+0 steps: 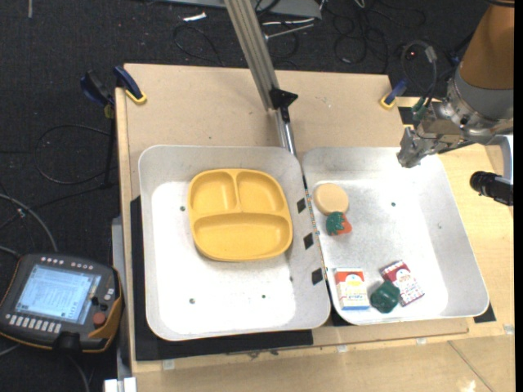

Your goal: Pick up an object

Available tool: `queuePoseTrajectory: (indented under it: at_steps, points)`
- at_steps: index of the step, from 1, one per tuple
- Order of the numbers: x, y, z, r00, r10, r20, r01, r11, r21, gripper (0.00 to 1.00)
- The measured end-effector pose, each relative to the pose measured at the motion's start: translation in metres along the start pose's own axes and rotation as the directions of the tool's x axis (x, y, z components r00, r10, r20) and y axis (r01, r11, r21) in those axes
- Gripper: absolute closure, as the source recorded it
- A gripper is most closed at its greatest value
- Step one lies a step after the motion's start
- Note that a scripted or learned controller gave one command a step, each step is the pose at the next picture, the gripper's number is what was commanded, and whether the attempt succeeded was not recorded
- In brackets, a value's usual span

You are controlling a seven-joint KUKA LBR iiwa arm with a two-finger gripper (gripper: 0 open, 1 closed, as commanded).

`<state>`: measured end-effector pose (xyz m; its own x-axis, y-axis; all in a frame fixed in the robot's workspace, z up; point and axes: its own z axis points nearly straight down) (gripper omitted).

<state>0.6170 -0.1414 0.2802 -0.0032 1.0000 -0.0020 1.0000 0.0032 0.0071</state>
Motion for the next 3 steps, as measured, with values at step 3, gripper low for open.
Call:
queuePoseTrajectory:
  at_steps: [3]
  points:
    - [0.170,0.010,0.020,1.000,-0.005,-0.004,0.005,1.000,0.008,1.00]
